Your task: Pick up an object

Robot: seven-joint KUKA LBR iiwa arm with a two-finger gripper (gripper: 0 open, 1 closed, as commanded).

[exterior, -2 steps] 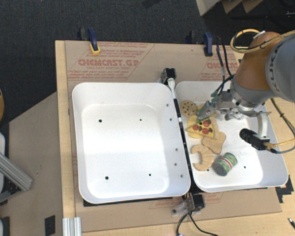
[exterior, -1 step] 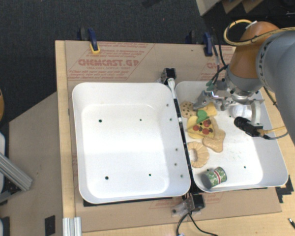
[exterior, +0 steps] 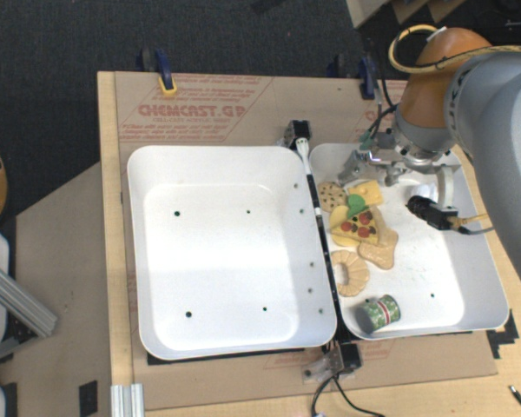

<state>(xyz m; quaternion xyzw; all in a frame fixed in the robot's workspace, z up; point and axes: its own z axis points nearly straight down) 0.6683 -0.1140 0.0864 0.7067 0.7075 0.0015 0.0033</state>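
1. Several toy foods lie clustered against the left wall of the right bin [exterior: 469,315]: a cookie [exterior: 332,196], a pizza slice [exterior: 357,225], a pineapple ring [exterior: 351,272]; a green can [exterior: 379,313] lies at the near edge.
2. The gripper [exterior: 384,165] hovers over the bin's far edge, just beside the pile; how far it is open cannot be told, and nothing shows in its hold.
3. All look light, stiff plastic, likely slippery; the flat pieces offer thin edges only.
4. The can, apart from the rest, seems easiest; pinch across its round body.
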